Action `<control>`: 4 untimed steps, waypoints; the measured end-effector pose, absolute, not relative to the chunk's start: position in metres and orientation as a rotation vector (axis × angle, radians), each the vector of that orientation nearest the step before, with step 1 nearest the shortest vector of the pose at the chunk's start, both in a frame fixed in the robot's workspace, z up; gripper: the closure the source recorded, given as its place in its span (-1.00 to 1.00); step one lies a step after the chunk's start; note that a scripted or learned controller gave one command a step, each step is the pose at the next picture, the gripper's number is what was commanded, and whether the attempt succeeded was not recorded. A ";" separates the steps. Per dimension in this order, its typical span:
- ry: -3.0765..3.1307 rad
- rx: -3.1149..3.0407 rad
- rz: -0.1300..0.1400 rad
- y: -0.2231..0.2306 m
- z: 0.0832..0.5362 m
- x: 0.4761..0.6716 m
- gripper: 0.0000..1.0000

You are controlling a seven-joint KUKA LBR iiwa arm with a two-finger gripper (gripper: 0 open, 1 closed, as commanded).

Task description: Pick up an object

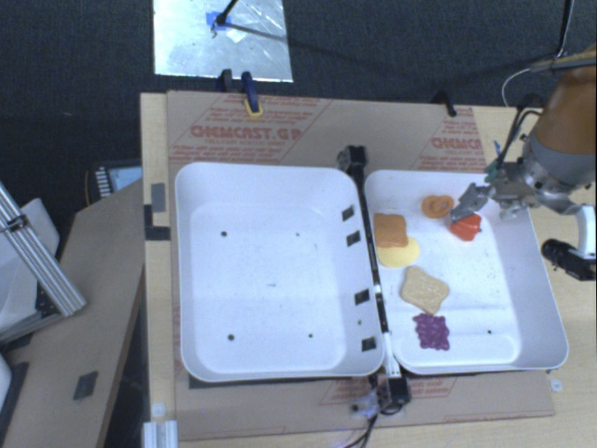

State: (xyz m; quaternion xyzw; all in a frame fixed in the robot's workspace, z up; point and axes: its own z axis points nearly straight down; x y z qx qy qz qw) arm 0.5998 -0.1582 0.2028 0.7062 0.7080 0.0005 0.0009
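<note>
Since all the toy food is gathered in the right bin [536,287], the gripper [469,207] is lowered near its back edge, touching a red piece [466,227]; finger state cannot be told.

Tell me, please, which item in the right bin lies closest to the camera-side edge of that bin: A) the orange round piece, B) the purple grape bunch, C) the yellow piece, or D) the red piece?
B: the purple grape bunch sits lowest in the view, below the toast slice, nearest the near rim of the right bin.
</note>
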 end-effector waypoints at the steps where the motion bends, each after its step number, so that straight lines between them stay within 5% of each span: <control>1: 2.225 2.211 0.004 -0.171 0.159 0.659 -1.00; 2: 2.226 2.211 0.004 -0.172 0.153 0.670 -1.00; 3: 2.227 2.213 0.003 -0.152 0.172 0.656 -1.00; 4: 2.225 2.212 0.003 -0.153 0.157 0.670 -1.00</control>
